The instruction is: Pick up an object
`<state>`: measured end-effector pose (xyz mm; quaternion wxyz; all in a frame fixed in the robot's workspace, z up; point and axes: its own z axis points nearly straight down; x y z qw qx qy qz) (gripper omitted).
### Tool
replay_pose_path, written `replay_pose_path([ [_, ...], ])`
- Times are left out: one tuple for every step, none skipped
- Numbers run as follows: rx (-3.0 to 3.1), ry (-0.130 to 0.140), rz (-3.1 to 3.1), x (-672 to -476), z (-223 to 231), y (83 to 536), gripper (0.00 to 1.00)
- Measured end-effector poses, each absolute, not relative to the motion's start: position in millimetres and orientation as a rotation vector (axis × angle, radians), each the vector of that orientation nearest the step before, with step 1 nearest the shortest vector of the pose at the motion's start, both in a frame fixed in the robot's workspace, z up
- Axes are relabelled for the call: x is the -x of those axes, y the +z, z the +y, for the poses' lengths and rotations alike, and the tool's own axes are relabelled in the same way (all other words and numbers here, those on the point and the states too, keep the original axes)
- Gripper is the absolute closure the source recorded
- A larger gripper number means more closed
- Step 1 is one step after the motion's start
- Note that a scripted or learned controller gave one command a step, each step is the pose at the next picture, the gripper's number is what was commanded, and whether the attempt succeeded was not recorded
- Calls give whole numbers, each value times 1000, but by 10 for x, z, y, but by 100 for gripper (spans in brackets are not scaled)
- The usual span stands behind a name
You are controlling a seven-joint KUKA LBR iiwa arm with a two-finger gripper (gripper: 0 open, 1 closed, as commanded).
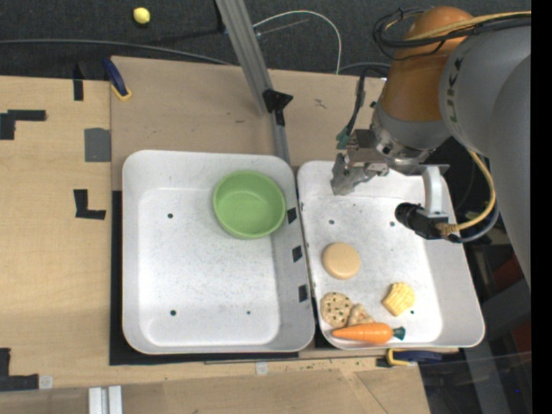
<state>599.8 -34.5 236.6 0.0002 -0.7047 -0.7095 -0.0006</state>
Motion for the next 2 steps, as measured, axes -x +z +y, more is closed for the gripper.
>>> replay_pose_path([
  [2214,0,-2227,-6249,114,2249,100],
  [2212,-2,-2229,-6508,695,2261,100],
])
